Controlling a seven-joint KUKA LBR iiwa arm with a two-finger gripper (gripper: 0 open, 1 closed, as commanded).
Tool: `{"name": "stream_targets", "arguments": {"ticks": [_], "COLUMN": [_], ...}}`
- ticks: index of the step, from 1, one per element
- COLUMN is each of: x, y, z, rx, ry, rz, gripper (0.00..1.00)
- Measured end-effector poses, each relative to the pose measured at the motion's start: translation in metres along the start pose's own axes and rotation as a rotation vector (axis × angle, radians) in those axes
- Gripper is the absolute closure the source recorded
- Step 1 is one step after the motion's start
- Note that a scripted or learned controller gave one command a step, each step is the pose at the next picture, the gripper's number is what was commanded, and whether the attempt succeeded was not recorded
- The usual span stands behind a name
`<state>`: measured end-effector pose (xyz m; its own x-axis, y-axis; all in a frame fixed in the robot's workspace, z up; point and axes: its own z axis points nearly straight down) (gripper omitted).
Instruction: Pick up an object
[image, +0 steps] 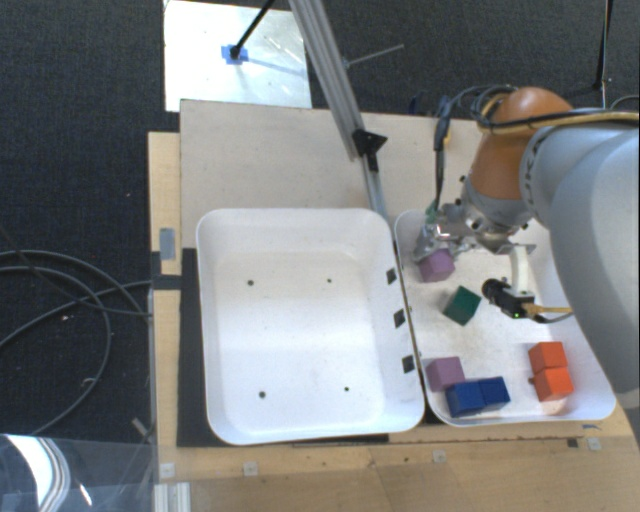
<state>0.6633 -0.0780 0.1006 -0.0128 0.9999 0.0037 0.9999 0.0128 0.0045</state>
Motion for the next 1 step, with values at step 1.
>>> {"name": "stream_targets", "arguments": {"ticks": [1], "x": [0.1161], "y": [0.012], "z": [-0.0937], "rx": [-0.004], "ry": [-0.001], "rz": [0.001], "gripper": [1.0]}}
